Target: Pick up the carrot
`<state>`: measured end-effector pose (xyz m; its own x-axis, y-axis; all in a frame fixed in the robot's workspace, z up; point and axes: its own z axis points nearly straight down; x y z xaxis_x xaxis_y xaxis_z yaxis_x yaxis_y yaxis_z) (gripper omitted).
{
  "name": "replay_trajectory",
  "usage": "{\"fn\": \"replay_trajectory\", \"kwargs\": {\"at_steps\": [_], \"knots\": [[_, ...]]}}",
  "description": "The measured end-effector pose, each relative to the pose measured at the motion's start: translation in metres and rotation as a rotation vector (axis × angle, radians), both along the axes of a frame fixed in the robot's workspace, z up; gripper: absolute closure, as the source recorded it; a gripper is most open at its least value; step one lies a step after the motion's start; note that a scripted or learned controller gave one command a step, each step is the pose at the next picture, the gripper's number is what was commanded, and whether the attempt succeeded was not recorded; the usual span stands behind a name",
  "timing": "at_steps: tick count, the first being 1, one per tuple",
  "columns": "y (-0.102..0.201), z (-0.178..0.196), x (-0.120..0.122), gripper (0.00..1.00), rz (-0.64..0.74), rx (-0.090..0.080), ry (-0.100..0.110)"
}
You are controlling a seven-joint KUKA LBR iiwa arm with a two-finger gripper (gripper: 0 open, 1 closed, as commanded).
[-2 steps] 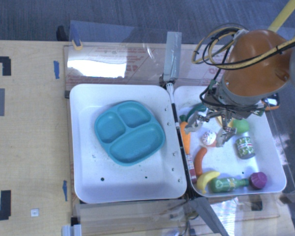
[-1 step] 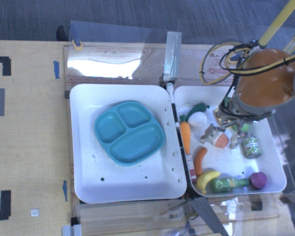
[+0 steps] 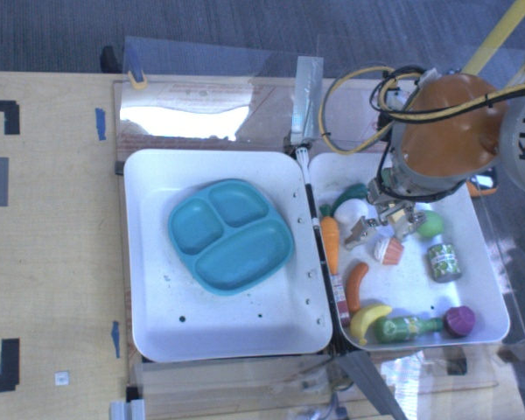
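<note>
Wood bench [image 3: 44, 234] w/ 2 white bins [image 3: 149, 322]

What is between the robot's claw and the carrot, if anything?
Nothing visible blocks it. The gripper hangs just right of the carrot, which lies along the right bin's left wall. A white ball sits close beside the carrot's top end.

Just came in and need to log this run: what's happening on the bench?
The arm's gripper hangs low over the right bin among toy foods. The carrot lies untouched by that bin's left wall, beside a red sausage. The left bin holds a blue divided plate.
</note>
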<state>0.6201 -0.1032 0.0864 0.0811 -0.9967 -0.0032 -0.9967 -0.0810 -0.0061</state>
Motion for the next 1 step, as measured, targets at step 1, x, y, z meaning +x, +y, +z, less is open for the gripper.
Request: {"fn": "replay_trajectory", "kwargs": {"at_steps": [1], "knots": [[0.0873,0.1019,0.0329,0.0,-0.158,0.004,-0.004]]}}
